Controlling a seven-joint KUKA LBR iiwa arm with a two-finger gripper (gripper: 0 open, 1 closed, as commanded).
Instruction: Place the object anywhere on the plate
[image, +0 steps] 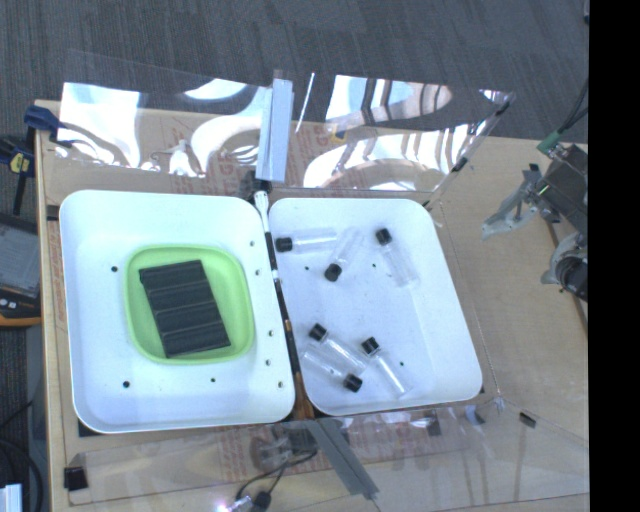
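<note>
Pincer (510, 215) sits at the right margin of the bench, well clear of both bins; its grey metal parts are visible but too small and side-on to tell how far it stands open, and nothing can be seen held in it. Nearest to it is the right bin (455, 300), which holds clear vials with black caps. Count: six vials, in two loose groups. Upper group, three: one (305, 241) lying near the divider, one (340, 255) tilted at centre, one (395, 255) toward the right. Lower group, three: one (335, 345), one (335, 372) and one (385, 365), close together and partly overlapping. Left bin (90, 300) holds one green plate (235, 285) with one dark ribbed block (185, 307) lying flat on it. Judgement: the approach has not begun, or the arm is parked between tries. Next move calls for travel left over the right bin, descent onto a single vial, preferably one of the separated upper ones, then carry to the plate.
</note>
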